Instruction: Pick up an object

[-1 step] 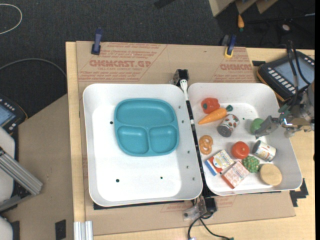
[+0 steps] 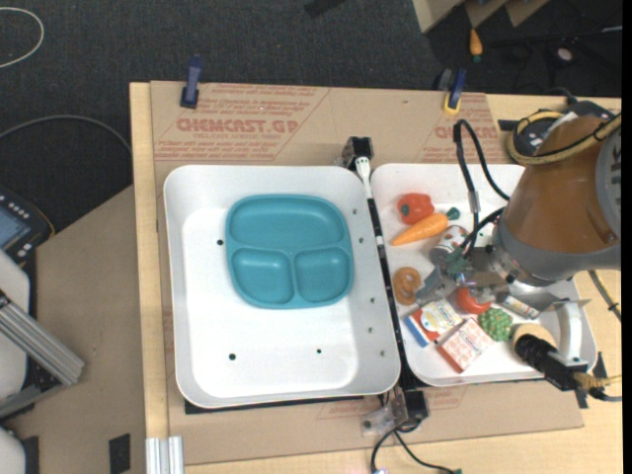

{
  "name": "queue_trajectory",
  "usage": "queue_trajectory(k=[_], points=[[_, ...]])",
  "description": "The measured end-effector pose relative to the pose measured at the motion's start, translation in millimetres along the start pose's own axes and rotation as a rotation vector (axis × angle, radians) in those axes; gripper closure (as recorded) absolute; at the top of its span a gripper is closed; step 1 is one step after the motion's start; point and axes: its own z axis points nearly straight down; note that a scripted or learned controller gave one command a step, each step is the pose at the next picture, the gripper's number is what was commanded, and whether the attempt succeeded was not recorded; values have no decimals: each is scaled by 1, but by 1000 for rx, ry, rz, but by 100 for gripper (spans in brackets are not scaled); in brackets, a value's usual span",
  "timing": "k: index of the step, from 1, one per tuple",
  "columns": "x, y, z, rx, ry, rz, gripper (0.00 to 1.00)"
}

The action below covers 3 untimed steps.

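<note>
Two glossy white bins (image 2: 188, 265): smooth teal three-part tray (image 2: 288, 248), tapered carrot (image 2: 422, 229); gripper (image 2: 449, 276) grip unreadable.

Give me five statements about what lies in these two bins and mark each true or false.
1. A teal divided plate lies in the left bin. True.
2. The carrot lies in the left bin. False: it lies in the right bin.
3. A red pepper lies just above the carrot in the view. True.
4. The plate holds food. False: its compartments hold nothing.
5. The gripper is over the right bin, among the toy foods. True.
</note>
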Motion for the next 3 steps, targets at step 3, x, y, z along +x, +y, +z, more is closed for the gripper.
queue_trajectory(k=[3], points=[[-96,98,-51,-24,-13,15,0]])
